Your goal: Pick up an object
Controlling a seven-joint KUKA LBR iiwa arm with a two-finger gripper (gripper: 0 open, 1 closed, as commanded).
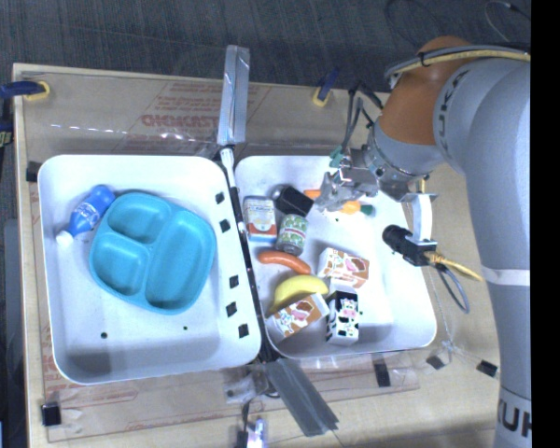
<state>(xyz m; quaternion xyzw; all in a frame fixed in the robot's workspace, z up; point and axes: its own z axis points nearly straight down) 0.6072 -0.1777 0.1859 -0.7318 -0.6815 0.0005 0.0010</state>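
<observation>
Two white bins sit on the table as the claw [341,192], its opening impossible to judge, hangs over the right bin's [413,317] far end, just right of a black-and-orange object [294,199] lying left-right.

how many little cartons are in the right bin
3 in sight: brown-and-white carton mid-bin, cow-print carton and a third carton near the front edge beside the banana. The gripper may hide more.
</observation>
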